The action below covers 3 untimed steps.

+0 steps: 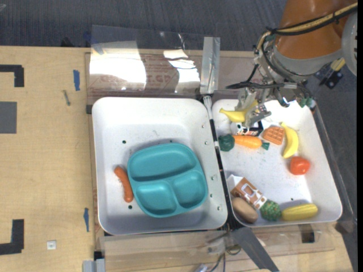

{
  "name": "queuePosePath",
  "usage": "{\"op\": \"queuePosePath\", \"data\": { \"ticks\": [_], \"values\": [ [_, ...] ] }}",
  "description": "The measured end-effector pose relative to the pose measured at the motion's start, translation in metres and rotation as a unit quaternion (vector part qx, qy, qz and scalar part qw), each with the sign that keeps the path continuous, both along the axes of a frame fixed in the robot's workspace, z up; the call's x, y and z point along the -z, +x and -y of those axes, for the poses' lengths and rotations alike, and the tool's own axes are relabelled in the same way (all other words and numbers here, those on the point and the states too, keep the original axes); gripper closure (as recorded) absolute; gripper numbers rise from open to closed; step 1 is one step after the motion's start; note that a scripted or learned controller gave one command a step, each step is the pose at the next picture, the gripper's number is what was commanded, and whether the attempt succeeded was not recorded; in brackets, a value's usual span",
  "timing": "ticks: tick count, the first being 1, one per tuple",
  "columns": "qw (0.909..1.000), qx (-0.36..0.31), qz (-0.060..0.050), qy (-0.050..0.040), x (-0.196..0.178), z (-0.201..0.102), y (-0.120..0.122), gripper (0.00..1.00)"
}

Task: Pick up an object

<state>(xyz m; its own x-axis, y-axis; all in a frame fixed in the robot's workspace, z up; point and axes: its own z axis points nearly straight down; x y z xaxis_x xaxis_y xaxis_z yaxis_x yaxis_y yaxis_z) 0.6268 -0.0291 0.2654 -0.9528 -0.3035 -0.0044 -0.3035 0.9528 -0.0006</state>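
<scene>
Gripper [249, 111] over yellow banana [233, 115]; right bin [326, 169] back-left corner

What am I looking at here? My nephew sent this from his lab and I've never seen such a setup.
It is one photo, taken by a fixed camera above a bench, looking down at a slant. The grey and orange machine at top right is a robot arm; its gripper hangs over the right bin, by a banana. That bin holds toy food: a carrot, waffle, second banana, tomato and more. The left bin holds a teal tray and a sausage. I cannot tell whether anything is held.
</scene>
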Motion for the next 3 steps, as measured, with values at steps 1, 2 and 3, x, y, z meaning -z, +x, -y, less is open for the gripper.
{"op": "queuePosePath", "data": {
  "ticks": [1, 2, 3],
  "values": [
    [1.0000, -0.004, -0.001, 0.0012, 0.042, -0.047, 0.035, 1.00],
    [1.0000, -0.003, 0.008, 0.0017, 0.026, -0.047, 0.038, 1.00],
    [0.9999, -0.003, 0.013, 0.0027, 0.013, -0.048, 0.040, 1.00]
  ]
}}
